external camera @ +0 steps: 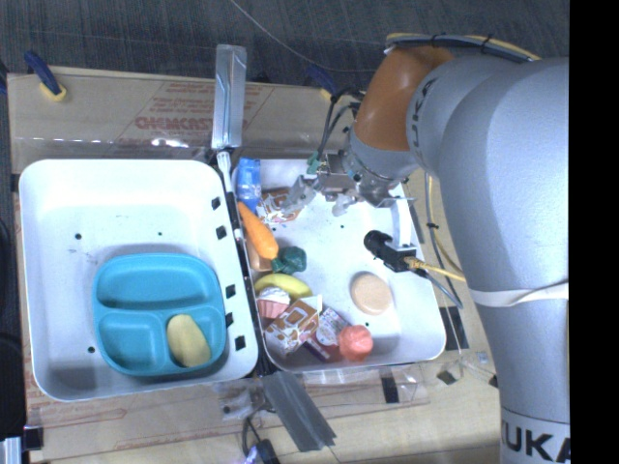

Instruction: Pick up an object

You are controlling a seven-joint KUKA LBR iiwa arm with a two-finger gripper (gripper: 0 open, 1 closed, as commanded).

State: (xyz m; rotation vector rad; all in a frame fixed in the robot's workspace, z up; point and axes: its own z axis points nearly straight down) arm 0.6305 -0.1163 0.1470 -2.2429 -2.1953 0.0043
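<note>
My gripper point(319, 201) hangs over the back part of the right bin point(426, 332), and its fingers are spread open with nothing between them. One fingertip point(296, 193) is close above a printed snack packet point(278, 206). Along the bin's left wall lie a blue bottle point(248, 179), an orange carrot point(257, 231), a green item point(290, 259), a yellow banana point(282, 284), a cupcake point(272, 305) and a brown packet point(302, 324). A pink-red ball point(355, 341) and a tan round disc point(370, 293) lie nearer the front.
The left bin point(58, 201) holds a blue divided tray point(145, 298) with a yellow potato-like item point(189, 340) in its front right compartment. The big grey arm point(503, 191) covers the right side of the right bin. A metal bar point(228, 95) stands behind the bins.
</note>
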